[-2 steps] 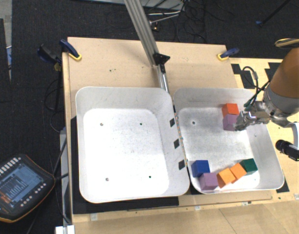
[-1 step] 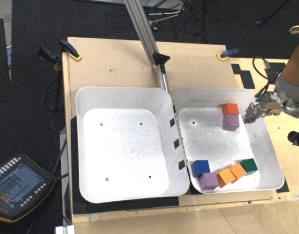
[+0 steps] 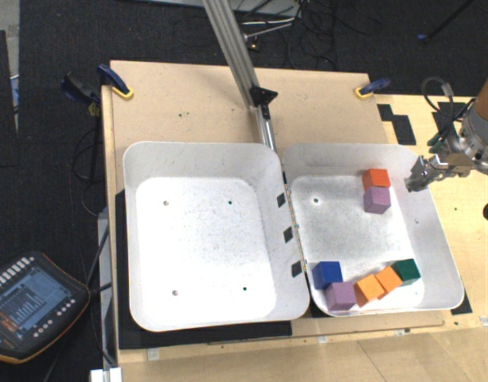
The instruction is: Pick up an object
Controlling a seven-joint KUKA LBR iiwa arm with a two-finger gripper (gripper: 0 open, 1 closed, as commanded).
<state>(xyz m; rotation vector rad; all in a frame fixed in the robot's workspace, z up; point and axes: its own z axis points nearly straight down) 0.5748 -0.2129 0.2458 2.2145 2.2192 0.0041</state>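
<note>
Bright, even overhead light; slight softness.

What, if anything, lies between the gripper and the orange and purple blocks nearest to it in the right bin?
Nothing visible does. The gripper hangs at the right bin's right rim, and bare white floor separates it from the orange block and the purple block touching it. The other blocks lie along the near edge, out of the way.

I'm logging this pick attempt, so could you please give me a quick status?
Claw over right bin's right rim, holding nothing. Orange block and purple block nearest. Nothing in the way.
</note>
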